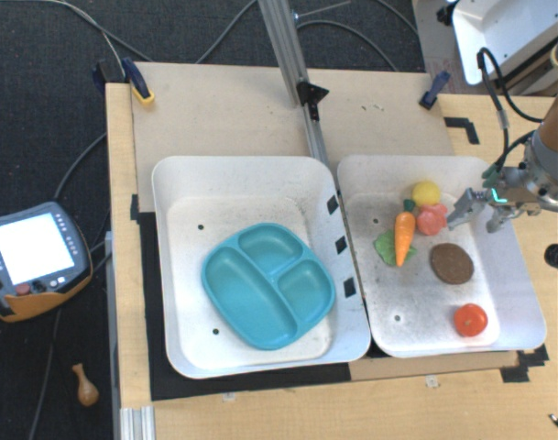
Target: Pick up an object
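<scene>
The right bin [508, 333] holds toy food: a yellow lemon [426, 192], a pink piece [432, 219], an orange carrot [403, 236] lying over a green leaf [386, 248], a brown round patty [452, 264] and a red tomato [471, 320]. My gripper [480, 214] hangs over the bin's right side, just right of the pink piece and above the patty. Its two fingers stand spread apart with nothing between them.
The left bin [182, 246] carries a blue divided plate [268, 285]. A metal pole [288, 53] slants down to the gap between the bins. A pendant with a screen [31, 259] lies off the bench at the left.
</scene>
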### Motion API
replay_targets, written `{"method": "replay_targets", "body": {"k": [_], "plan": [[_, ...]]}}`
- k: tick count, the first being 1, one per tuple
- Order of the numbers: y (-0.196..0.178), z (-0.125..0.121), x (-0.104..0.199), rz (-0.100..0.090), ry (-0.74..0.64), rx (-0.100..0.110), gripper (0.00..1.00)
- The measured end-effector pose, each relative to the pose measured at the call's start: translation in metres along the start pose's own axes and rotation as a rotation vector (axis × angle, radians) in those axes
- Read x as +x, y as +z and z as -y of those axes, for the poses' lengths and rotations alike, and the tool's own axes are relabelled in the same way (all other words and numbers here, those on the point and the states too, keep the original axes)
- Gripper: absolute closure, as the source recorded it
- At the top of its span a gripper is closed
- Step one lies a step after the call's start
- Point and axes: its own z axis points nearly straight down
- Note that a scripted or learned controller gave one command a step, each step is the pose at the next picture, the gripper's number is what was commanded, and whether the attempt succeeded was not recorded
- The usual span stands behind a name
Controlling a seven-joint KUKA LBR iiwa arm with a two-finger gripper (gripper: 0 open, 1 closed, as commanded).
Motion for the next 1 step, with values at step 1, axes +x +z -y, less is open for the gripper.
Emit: {"method": "replay_targets", "body": {"k": [1], "plan": [[-0.0002,-0.0001,0.0000,0.000,0.000,-0.001,0.00]]}}
